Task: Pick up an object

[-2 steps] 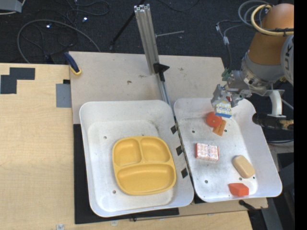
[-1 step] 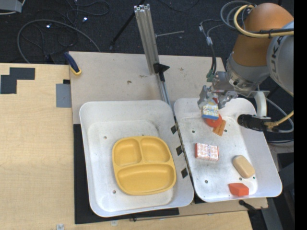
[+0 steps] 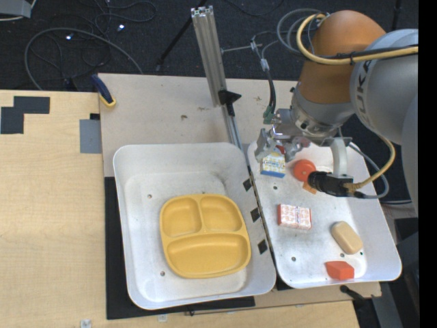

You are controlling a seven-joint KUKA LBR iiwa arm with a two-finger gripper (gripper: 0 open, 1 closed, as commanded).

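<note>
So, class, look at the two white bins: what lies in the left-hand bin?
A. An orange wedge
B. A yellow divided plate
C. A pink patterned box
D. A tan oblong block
B: the yellow divided plate lies alone in the left bin, while the pink patterned box, tan oblong block and orange wedge all lie in the right bin.

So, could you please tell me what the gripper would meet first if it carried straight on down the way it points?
Probably the small white and blue carton, right under the gripper at the far end of the right white bin; depth is unclear.
</note>
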